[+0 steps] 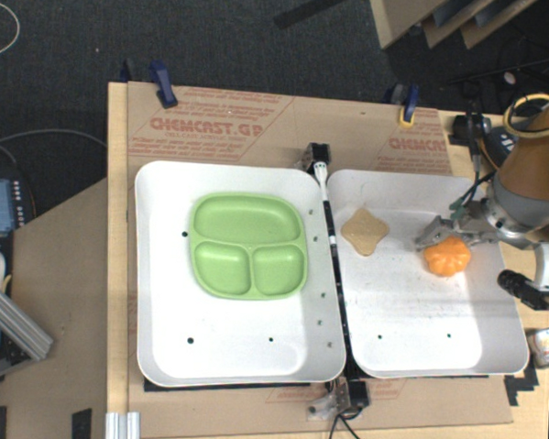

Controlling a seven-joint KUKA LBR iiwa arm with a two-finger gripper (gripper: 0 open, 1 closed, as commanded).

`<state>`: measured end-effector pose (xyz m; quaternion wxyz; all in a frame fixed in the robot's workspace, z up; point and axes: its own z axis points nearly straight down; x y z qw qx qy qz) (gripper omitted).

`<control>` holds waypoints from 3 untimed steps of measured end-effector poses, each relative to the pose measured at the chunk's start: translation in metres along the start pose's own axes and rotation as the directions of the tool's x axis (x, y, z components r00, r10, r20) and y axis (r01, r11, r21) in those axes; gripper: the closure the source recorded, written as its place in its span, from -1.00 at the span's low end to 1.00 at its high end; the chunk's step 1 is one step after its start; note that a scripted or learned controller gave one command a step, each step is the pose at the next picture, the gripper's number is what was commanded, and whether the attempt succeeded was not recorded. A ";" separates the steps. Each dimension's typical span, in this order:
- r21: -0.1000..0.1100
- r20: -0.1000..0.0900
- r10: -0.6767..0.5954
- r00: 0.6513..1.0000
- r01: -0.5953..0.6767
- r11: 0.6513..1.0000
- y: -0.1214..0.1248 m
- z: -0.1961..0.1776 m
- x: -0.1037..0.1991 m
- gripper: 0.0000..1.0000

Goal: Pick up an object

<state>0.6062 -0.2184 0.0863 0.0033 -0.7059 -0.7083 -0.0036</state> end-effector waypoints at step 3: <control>0.004 0.006 -0.003 1.000 0.003 1.000 -0.050 -0.100 0.155 1.00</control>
